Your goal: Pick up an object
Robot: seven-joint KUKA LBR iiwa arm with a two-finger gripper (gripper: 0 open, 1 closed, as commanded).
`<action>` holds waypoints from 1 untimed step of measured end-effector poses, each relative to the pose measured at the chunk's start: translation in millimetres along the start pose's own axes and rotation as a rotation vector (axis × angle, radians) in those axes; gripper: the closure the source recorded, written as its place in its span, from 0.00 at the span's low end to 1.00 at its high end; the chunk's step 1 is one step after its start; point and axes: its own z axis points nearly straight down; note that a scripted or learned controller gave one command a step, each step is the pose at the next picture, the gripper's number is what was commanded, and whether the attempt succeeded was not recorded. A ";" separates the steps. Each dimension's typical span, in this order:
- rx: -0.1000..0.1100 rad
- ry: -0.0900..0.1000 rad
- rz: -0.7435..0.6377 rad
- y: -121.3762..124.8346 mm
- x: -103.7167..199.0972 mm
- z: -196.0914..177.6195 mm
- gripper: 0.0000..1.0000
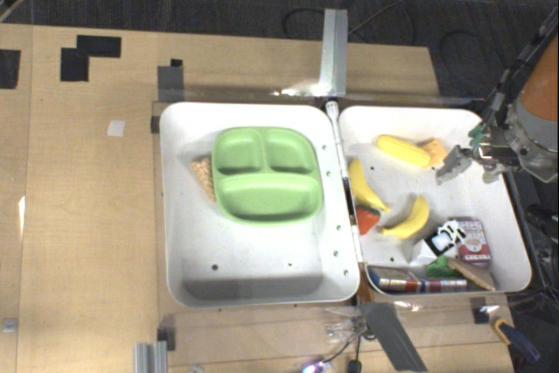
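My two-finger gripper [472,163] hangs over the right shallow white bin [515,231], fingers spread apart, gripping nothing. A yellow corn-cob-shaped toy [403,150] lies just left of it. Two yellow bananas [384,203] rest near the bin's centre.

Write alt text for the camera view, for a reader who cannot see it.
The gripper hovers open over the right bin, beside a corn cob, holding nothing. The bin also contains two bananas and a small red carton. The left bin holds a green divided plate.
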 end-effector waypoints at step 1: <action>0.001 0.000 -0.084 26.0 27.6 124.9 0.00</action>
